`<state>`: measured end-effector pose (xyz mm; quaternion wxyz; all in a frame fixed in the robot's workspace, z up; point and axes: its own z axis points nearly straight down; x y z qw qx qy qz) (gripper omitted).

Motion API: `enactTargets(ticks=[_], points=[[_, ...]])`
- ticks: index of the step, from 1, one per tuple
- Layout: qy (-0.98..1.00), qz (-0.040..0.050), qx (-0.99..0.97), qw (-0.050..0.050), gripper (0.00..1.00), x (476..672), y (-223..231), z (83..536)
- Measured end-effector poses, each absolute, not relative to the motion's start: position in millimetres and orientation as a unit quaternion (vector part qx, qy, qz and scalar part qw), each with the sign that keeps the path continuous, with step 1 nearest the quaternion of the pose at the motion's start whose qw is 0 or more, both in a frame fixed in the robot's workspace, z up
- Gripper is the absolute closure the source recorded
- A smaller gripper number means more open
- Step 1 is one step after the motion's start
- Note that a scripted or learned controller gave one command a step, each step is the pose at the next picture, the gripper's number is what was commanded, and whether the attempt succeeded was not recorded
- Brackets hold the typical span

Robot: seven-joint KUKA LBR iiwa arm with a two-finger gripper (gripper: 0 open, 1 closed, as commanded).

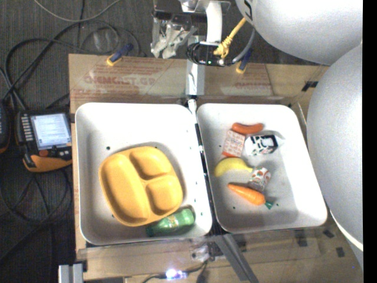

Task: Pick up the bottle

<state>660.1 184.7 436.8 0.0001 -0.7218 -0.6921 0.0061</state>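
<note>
2 shallow white bins are seen side by side on the desk, the left bin and the right bin, with the grey arm looming over the view's upper right. The gripper is seen above the far edge of the bins, well apart from everything in them; whether the jaws stand wide or narrow cannot be told.

In the left bin, 1 yellow divided tray is counted, and 1 green bottle lies on its side at the near edge, touching the tray's rim and close to the bin wall. The approach step is judged to be in hand, with no grasp yet made. A descent over the left bin's near corner would be called for, with the jaws set across the bottle's narrow width and kept off the tray and the wall.

In the right bin are counted 1 banana, 1 carrot, 1 sausage, 1 red carton, 1 black-and-white carton and 1 small patterned carton.
</note>
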Motion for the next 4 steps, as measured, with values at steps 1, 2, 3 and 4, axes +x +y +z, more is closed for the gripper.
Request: enactTargets(ticks=[1,2,3,4], points=[[-0.573,0.0040,-0.820,0.000,1.00,669.4,105.1,430.6],[-0.466,0.0038,-0.885,0.000,1.00,654.9,40.2,431.1],[-0.426,0.0036,-0.905,0.000,1.00,573.9,-38.1,429.8],[-0.172,0.0042,-0.985,0.000,1.00,540.4,-122.8,380.6]])
